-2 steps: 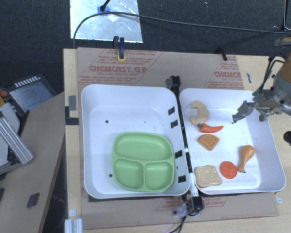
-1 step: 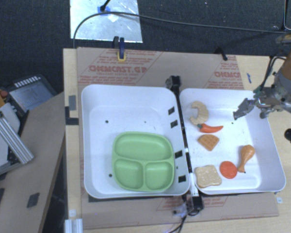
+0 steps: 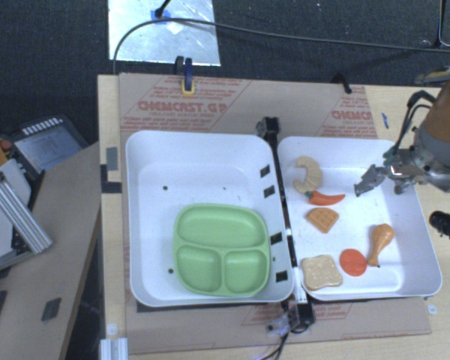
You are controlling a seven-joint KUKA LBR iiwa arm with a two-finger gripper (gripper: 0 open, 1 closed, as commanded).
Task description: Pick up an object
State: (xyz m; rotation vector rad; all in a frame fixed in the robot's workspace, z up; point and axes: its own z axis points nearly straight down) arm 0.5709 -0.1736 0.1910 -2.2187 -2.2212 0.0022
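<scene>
Six food toys (image 3: 323, 219) left of and below the end effector (image 3: 366, 182), its fingers apparently spread, nothing between.

arm (image 3: 444, 137) cut off at right edge

A green divided plate (image 3: 222, 249) lies in the left bin (image 3: 146, 201); a clamp (image 3: 187, 76) grips the bench edge.

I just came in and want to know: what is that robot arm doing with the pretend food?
The grey robot arm's gripper hangs over the right white bin, holding nothing. Below lie a beige croissant, orange-red chili pepper, orange waffle piece, tan drumstick, red tomato slice and toast slice. The green divided plate sits in the left white bin.
</scene>
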